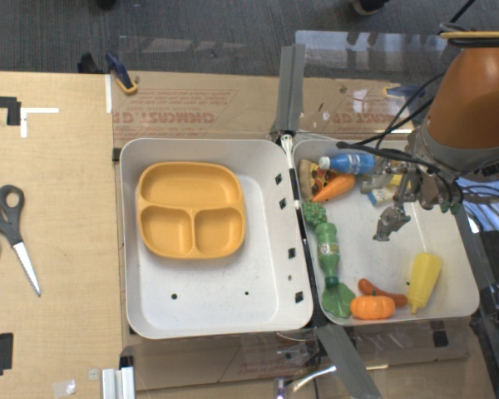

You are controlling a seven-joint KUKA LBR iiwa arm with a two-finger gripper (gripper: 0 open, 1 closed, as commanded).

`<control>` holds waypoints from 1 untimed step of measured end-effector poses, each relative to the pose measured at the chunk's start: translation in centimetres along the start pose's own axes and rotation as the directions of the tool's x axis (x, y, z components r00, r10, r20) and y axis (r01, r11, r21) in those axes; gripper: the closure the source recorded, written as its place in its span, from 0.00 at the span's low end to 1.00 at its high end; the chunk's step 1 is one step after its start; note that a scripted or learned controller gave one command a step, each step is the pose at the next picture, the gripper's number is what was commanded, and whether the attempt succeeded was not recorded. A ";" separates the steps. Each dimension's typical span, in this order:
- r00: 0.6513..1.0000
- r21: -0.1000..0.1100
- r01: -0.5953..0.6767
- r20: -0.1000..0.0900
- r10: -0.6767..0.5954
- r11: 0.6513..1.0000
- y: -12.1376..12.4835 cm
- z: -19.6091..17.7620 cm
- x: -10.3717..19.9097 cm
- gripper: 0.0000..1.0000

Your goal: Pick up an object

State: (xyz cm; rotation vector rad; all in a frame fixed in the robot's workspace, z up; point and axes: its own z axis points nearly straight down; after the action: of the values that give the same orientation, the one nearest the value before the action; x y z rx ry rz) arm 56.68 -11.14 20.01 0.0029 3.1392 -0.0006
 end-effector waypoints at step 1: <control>0.999 0.000 -0.032 0.001 0.032 0.999 1.4 10.8 1.9 0.00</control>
State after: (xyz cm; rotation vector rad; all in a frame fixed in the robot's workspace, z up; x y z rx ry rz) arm 54.81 -9.75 9.25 0.0534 3.1380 -0.0009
